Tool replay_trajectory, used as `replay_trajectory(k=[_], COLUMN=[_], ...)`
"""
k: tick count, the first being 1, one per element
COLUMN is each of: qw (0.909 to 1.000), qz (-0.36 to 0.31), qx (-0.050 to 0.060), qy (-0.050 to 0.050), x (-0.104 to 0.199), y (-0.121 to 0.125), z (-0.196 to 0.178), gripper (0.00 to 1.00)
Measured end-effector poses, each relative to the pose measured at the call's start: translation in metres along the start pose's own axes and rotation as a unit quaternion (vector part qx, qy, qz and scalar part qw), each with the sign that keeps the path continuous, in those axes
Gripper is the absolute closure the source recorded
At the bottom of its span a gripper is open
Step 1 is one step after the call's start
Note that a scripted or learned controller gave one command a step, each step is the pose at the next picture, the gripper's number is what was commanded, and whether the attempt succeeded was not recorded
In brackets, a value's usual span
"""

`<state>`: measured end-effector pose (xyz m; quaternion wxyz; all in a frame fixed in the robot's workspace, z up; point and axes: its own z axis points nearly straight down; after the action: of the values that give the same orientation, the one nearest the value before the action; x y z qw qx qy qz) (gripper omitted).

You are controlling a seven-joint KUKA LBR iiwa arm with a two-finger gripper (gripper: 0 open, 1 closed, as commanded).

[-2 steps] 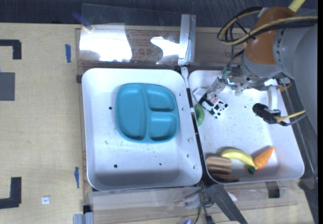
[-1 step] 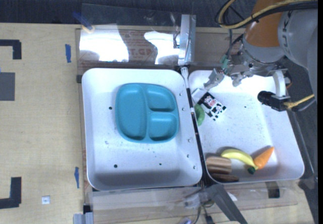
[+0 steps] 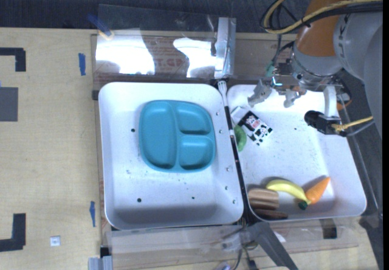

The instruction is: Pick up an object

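Over the right bin (image 3: pixel 340 159), near its back edge, you've got the gripper (image 3: pixel 275 94) hanging with its two fingers (image 3: pixel 258 93) spread apart and nothing between them, so it's released. The grey arm (image 3: pixel 358 38) comes in from the right, with the orange band (image 3: pixel 325 16) sitting just above the wrist.

Your pickable stuff is all in that right bin. A small black-and-white patterned object (image 3: pixel 255 126) lies just below the gripper, close to the bin's left wall, with a little green thing (image 3: pixel 240 138) tucked beside it against that wall. Down at the front you'll see a yellow banana (image 3: pixel 287 190), an orange carrot (image 3: pixel 317 189) touching its right end, and a brown wooden block (image 3: pixel 263 199) just left of the banana.

The left bin (image 3: pixel 121 190) holds a blue divided plate (image 3: pixel 177 135), roughly in the middle.
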<state>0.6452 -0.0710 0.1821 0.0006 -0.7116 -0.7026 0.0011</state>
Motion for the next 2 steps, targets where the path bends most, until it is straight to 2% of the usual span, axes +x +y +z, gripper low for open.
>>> replay_trajectory(k=[1,2], qw=[0.9992,0.9969], qz=[0.038,-0.079], qx=[-0.007,-0.002], qy=[0.000,-0.001], x=[-0.031,-0.020], y=[0.007,0.013], z=[0.061,-0.001], gripper=[0.00,0.00])
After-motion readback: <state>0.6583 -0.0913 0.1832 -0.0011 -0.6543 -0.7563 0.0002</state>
